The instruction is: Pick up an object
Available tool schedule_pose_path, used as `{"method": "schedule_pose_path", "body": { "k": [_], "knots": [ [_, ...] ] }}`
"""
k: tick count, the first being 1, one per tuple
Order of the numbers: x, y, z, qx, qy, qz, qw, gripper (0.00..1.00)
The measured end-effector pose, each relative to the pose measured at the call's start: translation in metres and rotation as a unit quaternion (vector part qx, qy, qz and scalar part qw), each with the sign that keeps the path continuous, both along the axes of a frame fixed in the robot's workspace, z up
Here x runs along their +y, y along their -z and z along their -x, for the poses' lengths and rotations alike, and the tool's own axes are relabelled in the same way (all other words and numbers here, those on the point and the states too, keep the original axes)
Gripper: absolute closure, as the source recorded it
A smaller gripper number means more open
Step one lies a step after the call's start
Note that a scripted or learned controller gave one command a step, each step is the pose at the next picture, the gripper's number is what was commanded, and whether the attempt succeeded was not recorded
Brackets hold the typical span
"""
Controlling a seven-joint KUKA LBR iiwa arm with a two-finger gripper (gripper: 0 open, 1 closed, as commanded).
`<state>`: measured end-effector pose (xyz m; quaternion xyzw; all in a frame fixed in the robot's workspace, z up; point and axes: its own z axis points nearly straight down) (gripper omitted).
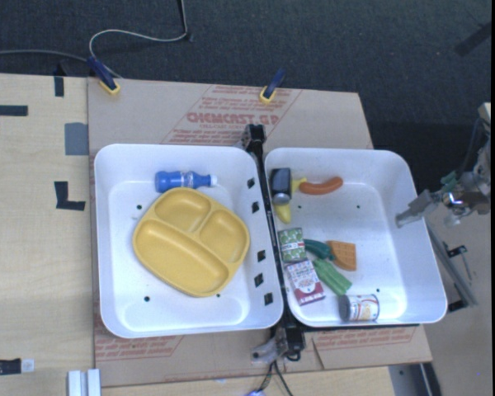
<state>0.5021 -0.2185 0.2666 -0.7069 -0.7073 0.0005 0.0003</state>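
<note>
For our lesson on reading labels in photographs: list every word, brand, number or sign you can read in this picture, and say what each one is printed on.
"CHEMCAST GP", in red, on the brown cardboard sheet under the two bins; the smaller red lines around it are too blurred to read.
Green packet: print too small to read.
Red and white packet: print too small to read.
Small can: label blurred, unreadable.
Blue bottle: no readable text.

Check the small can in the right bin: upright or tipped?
Tipped. The can lies on its side, near the right bin's front wall.
</note>
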Motion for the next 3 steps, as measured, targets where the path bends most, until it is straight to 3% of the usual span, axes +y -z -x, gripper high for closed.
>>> {"method": "schedule_pose_path", "body": {
  "k": [1, 2, 3],
  "knots": [
    [0.064, 0.181, -0.003, -0.001, -0.001, -0.0010, 1.0000, 0.00],
    [0.064, 0.171, -0.004, -0.002, 0.000, -0.0004, 1.0000, 1.00],
    [0.110, 0.035, 0.015, -0.001, -0.001, 0.0000, 1.0000, 1.00]
  ]
}}
